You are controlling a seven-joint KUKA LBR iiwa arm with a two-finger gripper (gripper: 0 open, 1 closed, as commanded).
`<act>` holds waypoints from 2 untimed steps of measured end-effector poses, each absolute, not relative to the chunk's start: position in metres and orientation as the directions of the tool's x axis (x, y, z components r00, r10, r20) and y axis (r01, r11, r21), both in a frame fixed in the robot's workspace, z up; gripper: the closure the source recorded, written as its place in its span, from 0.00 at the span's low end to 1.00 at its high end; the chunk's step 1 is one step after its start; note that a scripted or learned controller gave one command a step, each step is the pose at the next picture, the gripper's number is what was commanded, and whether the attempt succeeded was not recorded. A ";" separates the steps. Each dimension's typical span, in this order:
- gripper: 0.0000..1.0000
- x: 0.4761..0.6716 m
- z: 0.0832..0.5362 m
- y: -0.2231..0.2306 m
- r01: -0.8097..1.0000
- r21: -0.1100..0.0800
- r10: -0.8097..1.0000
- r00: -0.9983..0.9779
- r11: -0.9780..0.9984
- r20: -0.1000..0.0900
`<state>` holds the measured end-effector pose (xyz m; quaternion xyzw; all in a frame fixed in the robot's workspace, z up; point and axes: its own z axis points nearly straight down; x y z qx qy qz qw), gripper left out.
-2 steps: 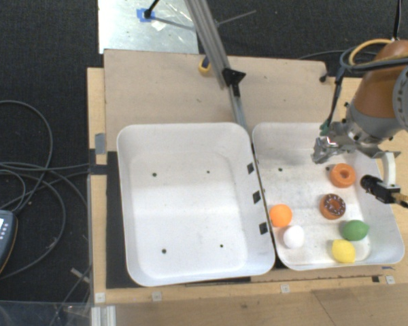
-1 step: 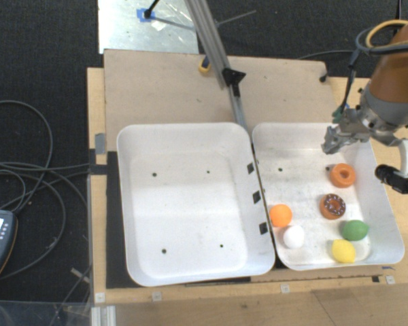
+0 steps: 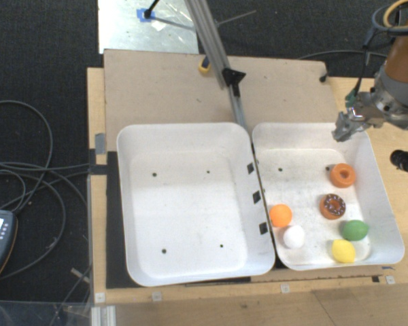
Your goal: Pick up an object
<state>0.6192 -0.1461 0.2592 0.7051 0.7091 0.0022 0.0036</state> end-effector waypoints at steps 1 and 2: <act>1.00 0.617 0.245 -0.096 1.000 0.001 1.000 -0.010 0.010 0.002; 1.00 0.613 0.234 -0.049 1.000 0.001 1.000 -0.010 0.010 0.002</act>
